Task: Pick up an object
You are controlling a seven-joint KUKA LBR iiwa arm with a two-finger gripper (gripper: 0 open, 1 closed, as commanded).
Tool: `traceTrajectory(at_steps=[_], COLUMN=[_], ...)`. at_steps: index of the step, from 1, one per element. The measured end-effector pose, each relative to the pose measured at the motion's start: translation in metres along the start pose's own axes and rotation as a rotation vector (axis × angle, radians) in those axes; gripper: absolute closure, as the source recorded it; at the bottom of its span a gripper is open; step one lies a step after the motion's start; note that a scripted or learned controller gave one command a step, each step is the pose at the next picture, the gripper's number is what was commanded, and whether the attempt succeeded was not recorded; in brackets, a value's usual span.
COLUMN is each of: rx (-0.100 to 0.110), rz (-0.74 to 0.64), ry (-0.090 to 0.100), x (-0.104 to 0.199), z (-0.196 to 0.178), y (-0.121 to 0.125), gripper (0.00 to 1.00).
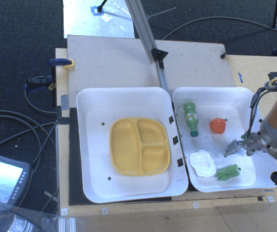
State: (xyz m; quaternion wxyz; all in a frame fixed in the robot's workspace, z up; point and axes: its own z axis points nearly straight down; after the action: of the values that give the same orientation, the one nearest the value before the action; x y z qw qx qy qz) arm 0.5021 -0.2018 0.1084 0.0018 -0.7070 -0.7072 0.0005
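The right bin (211, 96) holds four small things. A green bottle (191, 119) lies on its side near the bin's left wall, its long axis running almost straight from the far rim toward the near one, cap end nearer the viewer. To its right, apart from it, sits a small red-orange object (217, 125) that looks round, with no clear long axis. Nearer the front, a white lumpy object (202, 163) rests just beside a short green item (228, 172), which lies roughly left to right with its right end tilted slightly away. The gripper (231, 149) hangs low over the bin floor between the red-orange object and the green item, touching neither; whether it is open or closed cannot be told. The left bin (95, 105) carries a yellow divided plate (139, 146). No lettering is readable on the bottle.
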Motion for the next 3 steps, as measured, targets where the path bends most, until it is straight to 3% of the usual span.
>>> traceTrajectory(at_steps=[1, 3], rx=[-0.007, -0.012], rz=[0.000, -0.006], ry=[-0.003, -0.005], x=[-0.001, 0.012], z=[-0.014, -0.128], y=[0.002, -0.003], gripper=[1.00, 1.00])
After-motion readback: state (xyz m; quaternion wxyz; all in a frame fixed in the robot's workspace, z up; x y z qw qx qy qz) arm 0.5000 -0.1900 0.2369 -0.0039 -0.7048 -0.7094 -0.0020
